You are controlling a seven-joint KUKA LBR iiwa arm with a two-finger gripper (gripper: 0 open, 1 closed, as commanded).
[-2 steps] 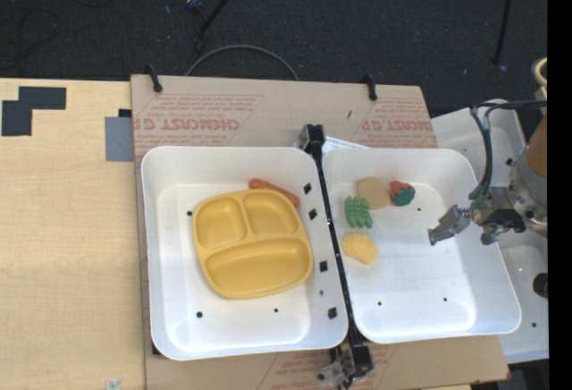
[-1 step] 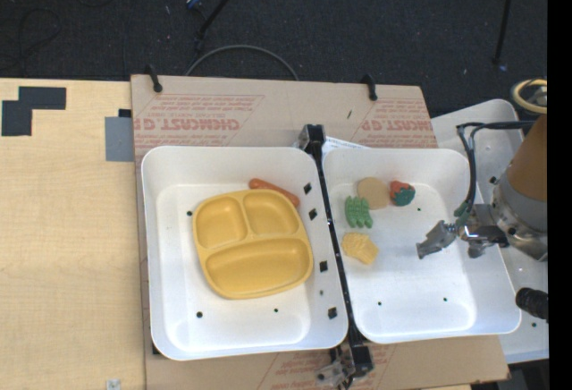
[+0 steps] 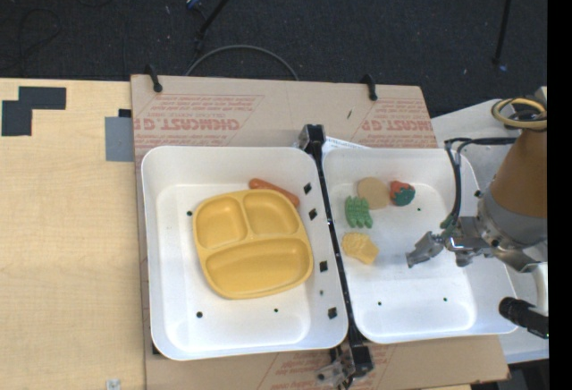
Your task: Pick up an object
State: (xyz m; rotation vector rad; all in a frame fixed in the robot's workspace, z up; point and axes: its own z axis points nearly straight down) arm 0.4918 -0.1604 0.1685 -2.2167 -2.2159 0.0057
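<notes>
The arm (image 3: pixel 527 178) has a wide orange band, and under it a grey ring. A black cable (image 3: pixel 458 182) runs along its side. The gripper (image 3: pixel 427 251) is of grey metal, with small shiny silver parts behind it.

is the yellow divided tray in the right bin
No, the yellow divided tray lies in the left bin, while the right bin holds the small toy foods.
</notes>
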